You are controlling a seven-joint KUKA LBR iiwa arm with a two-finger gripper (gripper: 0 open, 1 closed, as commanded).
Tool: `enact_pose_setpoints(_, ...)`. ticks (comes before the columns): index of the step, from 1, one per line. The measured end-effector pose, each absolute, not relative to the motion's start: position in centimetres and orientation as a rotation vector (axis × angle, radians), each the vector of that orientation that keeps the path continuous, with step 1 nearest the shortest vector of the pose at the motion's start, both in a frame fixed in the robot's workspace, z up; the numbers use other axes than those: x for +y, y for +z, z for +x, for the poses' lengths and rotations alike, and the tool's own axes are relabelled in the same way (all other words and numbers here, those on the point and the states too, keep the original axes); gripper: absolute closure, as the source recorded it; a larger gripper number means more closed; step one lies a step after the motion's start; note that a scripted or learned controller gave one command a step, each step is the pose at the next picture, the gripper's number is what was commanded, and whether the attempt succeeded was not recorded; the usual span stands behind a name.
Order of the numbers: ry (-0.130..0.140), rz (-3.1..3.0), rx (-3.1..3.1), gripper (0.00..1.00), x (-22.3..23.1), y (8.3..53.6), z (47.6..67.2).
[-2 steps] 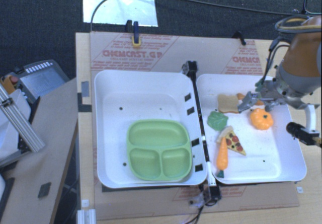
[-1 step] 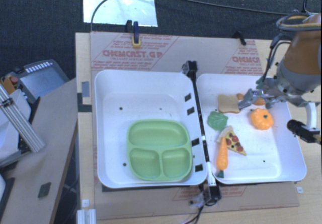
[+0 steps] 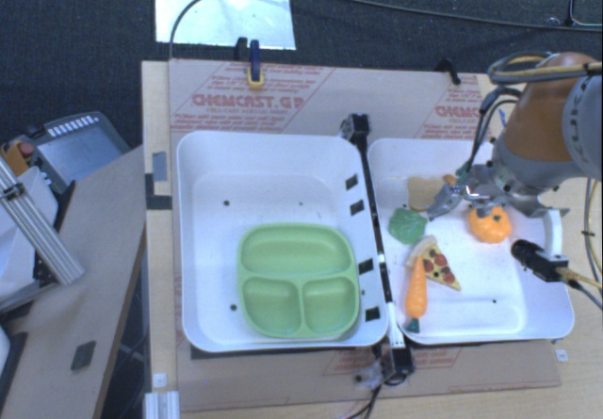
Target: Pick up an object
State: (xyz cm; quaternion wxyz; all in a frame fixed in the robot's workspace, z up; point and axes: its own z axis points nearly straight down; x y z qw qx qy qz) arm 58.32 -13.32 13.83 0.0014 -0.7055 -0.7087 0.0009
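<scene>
We see the gripper low in the right bin, its fingers' state impossible to tell, with the orange pumpkin just beside it at four o'clock, seemingly its intended pick.

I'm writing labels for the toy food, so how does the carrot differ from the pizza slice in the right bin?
The carrot is plain orange, long and tapered; the pizza slice is a flat triangle, pale with red spots. The carrot points roughly toward the bin's near edge, while the pizza slice lies slanted, with its wide end toward the right. They touch or overlap at the carrot's upper end, and both rest in the right bin.
</scene>
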Motion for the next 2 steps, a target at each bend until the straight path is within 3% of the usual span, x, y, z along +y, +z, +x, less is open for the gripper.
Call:
enact_pose_setpoints(1,0.001,-2.219,-2.222,0.0,-13.3,8.7,58.3)
enact_pose_setpoints(2,-0.004,-2.221,-2.226,1.0,-13.3,10.1,58.5)
